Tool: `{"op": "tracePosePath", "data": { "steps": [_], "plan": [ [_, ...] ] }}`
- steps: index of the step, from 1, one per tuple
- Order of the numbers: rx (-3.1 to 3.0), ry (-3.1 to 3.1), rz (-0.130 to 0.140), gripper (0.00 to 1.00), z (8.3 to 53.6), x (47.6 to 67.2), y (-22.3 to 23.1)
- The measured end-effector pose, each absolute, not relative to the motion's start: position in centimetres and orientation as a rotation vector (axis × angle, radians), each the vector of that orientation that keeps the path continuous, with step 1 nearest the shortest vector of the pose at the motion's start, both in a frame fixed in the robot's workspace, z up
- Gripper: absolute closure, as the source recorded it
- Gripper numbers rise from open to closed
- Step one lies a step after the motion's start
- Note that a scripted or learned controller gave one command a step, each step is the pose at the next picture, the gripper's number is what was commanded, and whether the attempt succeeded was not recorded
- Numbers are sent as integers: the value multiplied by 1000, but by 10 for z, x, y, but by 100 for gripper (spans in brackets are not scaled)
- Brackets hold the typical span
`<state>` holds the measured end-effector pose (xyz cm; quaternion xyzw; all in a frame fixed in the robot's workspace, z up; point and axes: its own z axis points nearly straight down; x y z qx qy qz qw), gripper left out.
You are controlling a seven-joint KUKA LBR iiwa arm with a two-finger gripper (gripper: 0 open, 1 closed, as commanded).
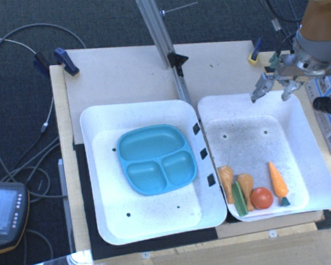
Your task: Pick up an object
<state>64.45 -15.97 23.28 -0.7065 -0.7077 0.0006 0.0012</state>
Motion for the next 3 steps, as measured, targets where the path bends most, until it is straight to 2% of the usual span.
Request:
{"op": "tracePosePath", "data": {
  "steps": [1, 3],
  "plan": [
    [-2218, -2222, 3, 0, 233, 644, -160],
    [-2216, -2220, 5, 0, 128, 652, -159]
  ]
}}
